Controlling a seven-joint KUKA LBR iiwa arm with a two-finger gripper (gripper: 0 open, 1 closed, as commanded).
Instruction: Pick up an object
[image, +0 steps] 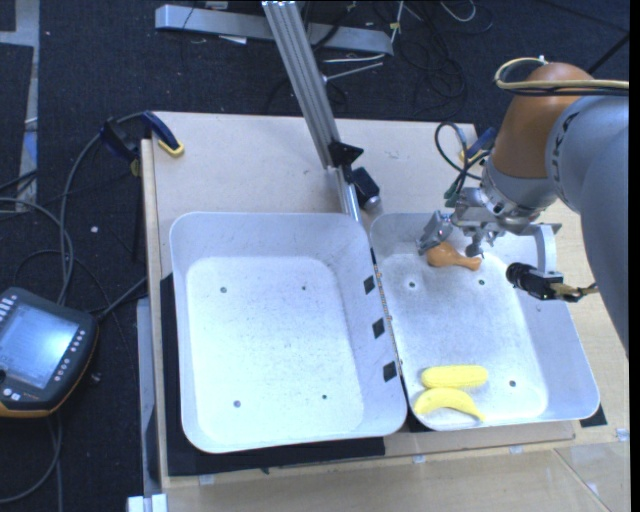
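A pale wooden tabletop (260, 160) carries two shallow white bins side by side, seen from above at a slant. The grey arm (590, 130), with its orange band (530, 115) above the wrist, reaches in from the right and bends down over the far end of the right bin (540, 345). The left bin (270, 330) lies well to the left of the claw, its speckled floor bare (a row of small black clips marks the seam where the two rims meet). A slanted aluminium rail (310, 90) rises from behind the bins, up and to the left of the claw. On the dark floor far to the left sits a handheld control pendant (40, 350) with its screen lit. The claw (462, 240) hangs low over the far part of the right bin; whether its fingers stand apart or closed cannot be told from this angle. Two yellow banana-shaped pieces (452, 390) lie together near the bin's front edge, well below the claw. A small orange-brown object (452, 258) rests just beneath the claw, touching or nearly touching it; a grip on it cannot be confirmed.
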